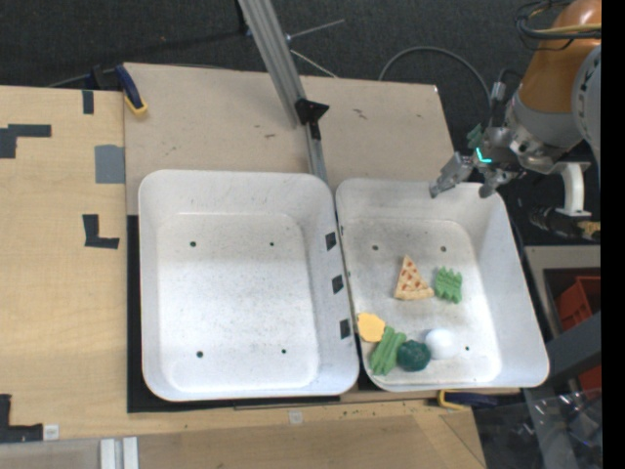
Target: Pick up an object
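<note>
Robotics lab bench, a plywood top [59, 262] marked with grey tape at the frame's left, two white bins [239, 189] side by side at centre, an aluminium camera mast [278, 57] rising above, loose cable [430, 62] across dark carpet.

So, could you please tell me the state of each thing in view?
hand: above the right bin's far rim, holding nothing
right bin: holds the toys
left bin: upright, beside the right bin
pizza slice toy: lying flat
white ball: resting beside the dark green toy
</note>
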{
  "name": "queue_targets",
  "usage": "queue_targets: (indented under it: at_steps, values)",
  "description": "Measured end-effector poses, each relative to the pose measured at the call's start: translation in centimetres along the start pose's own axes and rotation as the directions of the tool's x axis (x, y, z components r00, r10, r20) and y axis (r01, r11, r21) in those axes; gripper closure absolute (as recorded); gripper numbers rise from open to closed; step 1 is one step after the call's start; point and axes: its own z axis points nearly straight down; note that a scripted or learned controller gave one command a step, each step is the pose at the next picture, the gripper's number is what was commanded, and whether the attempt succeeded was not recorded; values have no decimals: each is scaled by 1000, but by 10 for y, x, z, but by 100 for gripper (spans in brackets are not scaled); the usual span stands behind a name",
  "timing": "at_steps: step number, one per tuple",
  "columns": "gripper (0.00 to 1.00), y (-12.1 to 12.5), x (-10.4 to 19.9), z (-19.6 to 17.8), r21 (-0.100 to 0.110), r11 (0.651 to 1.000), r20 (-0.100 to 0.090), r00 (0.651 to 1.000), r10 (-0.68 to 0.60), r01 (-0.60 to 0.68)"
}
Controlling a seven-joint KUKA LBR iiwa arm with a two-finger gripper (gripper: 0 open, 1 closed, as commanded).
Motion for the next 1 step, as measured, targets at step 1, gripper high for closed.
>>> queue_targets:
  at_steps: [1]
  values:
    - [0,1,0,-3,-4,1000,2,1000,-1,1]
